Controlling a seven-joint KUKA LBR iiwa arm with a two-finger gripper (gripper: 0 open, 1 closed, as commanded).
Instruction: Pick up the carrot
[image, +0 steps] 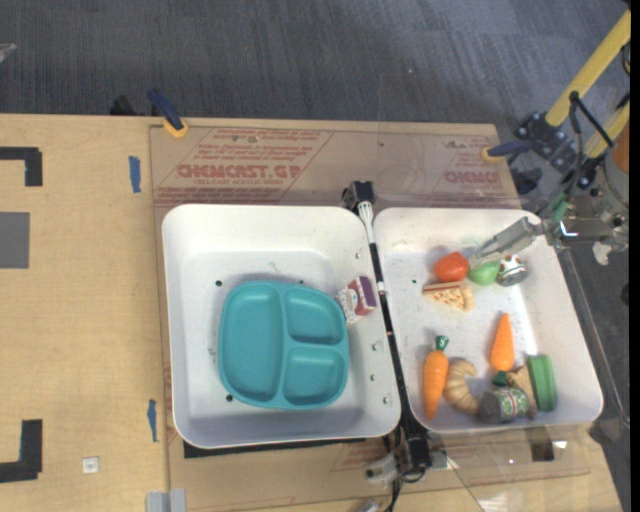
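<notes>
The step in hand looks like the approach, with no grasp made yet; the gripper (499, 250) reaches in from the right over the far part of the right bin (585, 345), its grey metal tip slanting down near a glossy red tomato-like piece (451, 266) and a round green piece (484, 272); whether the jaws are apart or together cannot be told from this angle, and nothing shows between them; the carrot (435, 375) lies well apart from the tip, in the near part of the same bin close to the wall shared with the left bin (190, 330); it is a smooth orange tapered toy, probably hard plastic, with a small green tuft at its far end, and it lies just beside or touching a tan, curved croissant-shaped piece (462, 385); a second orange tapered piece (502, 342) lies further right and may be a carrot too, with a dull grey can (505, 403) and a green cylinder (541, 382) near it; the next move, as I judge it, calls for carrying the wrist toward the near edge, turning the jaws across the carrot's narrow width and descending on the side away from the croissant, since the slick tapered body could slip out; the left bin bears a matte teal divided plate (283, 343) on the pale wooden table (80, 300).
</notes>
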